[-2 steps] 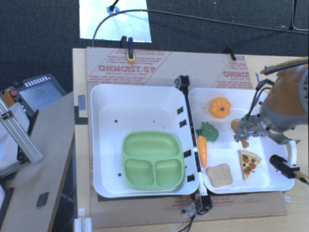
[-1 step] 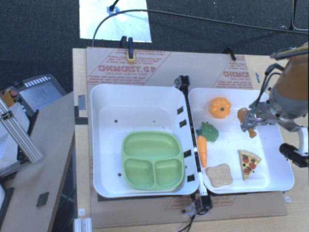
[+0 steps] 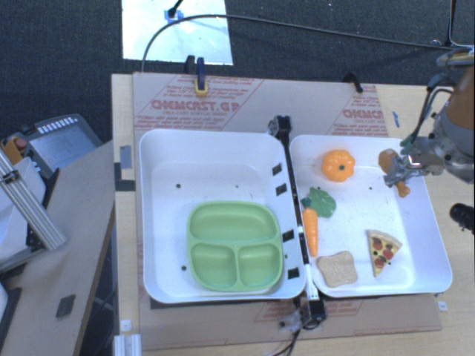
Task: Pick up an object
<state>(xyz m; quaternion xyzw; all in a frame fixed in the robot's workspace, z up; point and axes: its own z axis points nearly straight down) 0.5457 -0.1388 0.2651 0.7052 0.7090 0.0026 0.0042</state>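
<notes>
Bins sit side by side on the bench: the left bin (image 3: 159,162) holds a green divided plate (image 3: 235,245) toward its near edge, and the right bin (image 3: 434,262) holds the toy food. At the far end of the right bin lies an orange pumpkin (image 3: 338,165); a carrot (image 3: 311,231) with its green leafy top (image 3: 320,201) lies along the bin's left wall, a slice of bread (image 3: 338,268) rests by the near edge, and a pizza slice (image 3: 381,251) lies just to the right of the bread. The arm (image 3: 454,128) comes in from the right, and its gripper (image 3: 401,169) hangs over the bin's far right corner — right at a small orange-brown object (image 3: 389,159) (its shape is too blurred to name). That object looks pressed against the metal fingers, but whether it sits between them or merely beside them cannot be told, so the state of the jaws is unclear. Pumpkin and gripper are near each other but apart.
</notes>
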